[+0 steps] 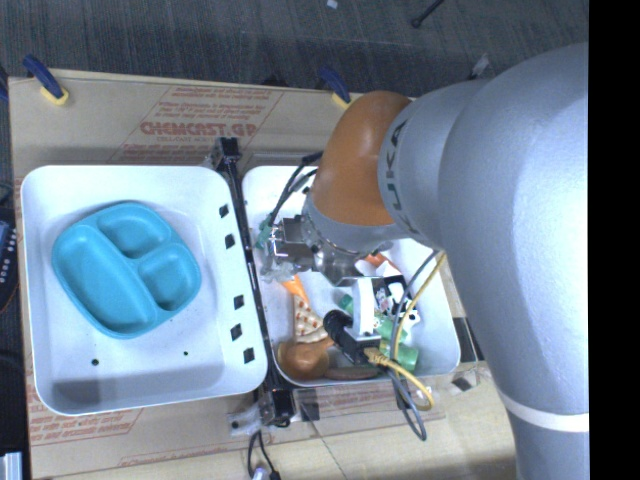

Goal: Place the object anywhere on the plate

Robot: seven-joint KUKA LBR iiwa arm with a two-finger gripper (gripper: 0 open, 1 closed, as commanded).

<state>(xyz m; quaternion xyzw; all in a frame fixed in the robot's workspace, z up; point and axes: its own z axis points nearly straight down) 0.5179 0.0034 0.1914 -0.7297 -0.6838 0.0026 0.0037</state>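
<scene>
End effector (300, 253) low in right bin (440, 353), right of blue plate (125, 266); grip state impossible to tell | likely target: pizza-slice toy (305, 317) just below, right of plate | probably light, stiff, smooth; pinch across narrow edges.

Blue plate (125, 266) in left bin (60, 388); arm (480, 198) over cluttered right bin (440, 353)

Bulky grey arm (520, 238), smooth and rounded, with dark lettering near an orange band (360, 163). Black and yellow cables (400, 353) looped around the wrist
</scene>
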